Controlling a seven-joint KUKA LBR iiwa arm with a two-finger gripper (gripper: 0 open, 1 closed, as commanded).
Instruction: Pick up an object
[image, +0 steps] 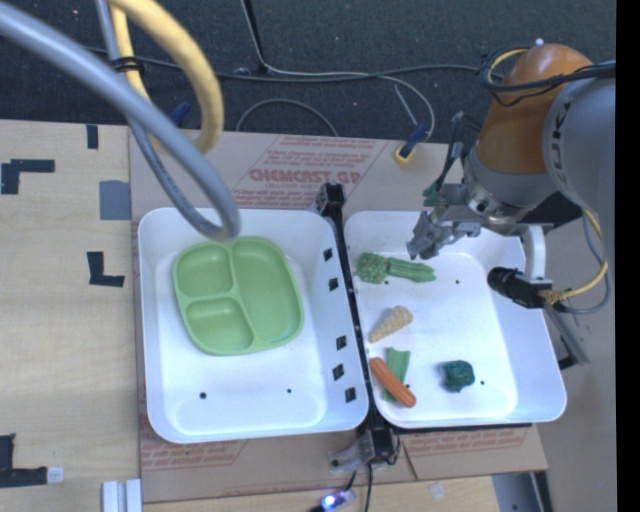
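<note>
Camera view has my gripper (428, 243) hanging over the back of the right bin (520, 330), just above the right end of the toy broccoli stalk (392, 269). Honestly can't tell how wide it's open from this angle, and I see nothing in it.

My guess is the broccoli is light, hard plastic, a bit slick, so I'd pinch it across the straight stem and not the knobbly head, which would probably squirt out sideways.

Looks-wise: green all over, bumpy floret at the left end, paler stem running right, lying flat on the bin floor near the divider.

Other stuff in that bin: a pale corn cob (391, 323), a carrot (392, 380) with a green top, a small dark green lump (458, 374). Left bin (240, 405) has a green divided plate (238, 296).
</note>
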